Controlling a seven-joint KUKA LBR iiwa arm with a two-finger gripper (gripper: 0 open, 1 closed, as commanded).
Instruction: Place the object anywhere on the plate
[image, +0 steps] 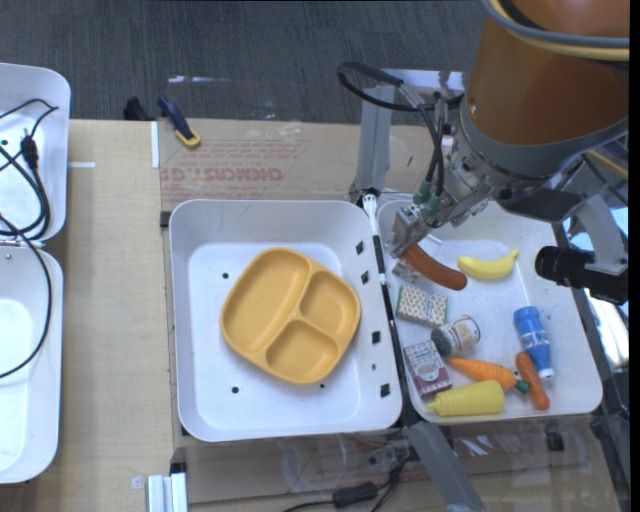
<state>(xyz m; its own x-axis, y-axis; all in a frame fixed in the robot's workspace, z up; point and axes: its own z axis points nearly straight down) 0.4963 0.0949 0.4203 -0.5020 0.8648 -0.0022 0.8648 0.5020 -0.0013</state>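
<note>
Your gripper (408, 235) hangs over the upper left corner of the right bin (578, 395), right at the near end of the sausage (434, 268). The fingers blur into the wrist hardware, so you cannot tell whether they are apart or closed, and nothing shows between them. The sausage looks the likeliest target, though that is a guess from where the gripper sits. It lies at about four o'clock from the gripper, touching or nearly so, with its long axis running from ten o'clock to four o'clock. To grasp it, you would probably close across that axis. The yellow plate (290, 315) sits in the left bin (190, 330), at about eight o'clock from the gripper, well apart and beyond the wall between the bins.
</note>
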